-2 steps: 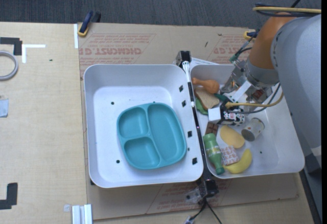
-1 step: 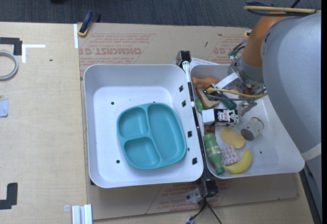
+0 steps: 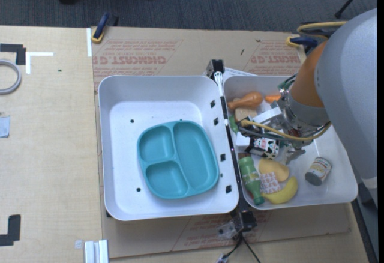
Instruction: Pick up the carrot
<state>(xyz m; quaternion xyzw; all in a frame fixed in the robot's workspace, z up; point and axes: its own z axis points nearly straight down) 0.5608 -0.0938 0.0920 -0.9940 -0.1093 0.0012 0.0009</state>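
An orange carrot (image 3: 273, 98) lies at the back of the right bin (image 3: 336, 193), with only a short end showing beside the arm. My gripper (image 3: 292, 149) is low in the middle of that bin, in front of the carrot and not on it. It hangs over a black-and-white spotted toy (image 3: 264, 146) and a yellow item (image 3: 273, 167). The grey wrist with its orange band covers much of the bin's back right.
A tan-orange food toy (image 3: 247, 100) lies next to the carrot. A green bottle (image 3: 249, 178), a banana (image 3: 283, 193) and a small can (image 3: 318, 170) sit along the right bin's front. The left bin (image 3: 114, 136) holds a teal divided plate (image 3: 178, 158).
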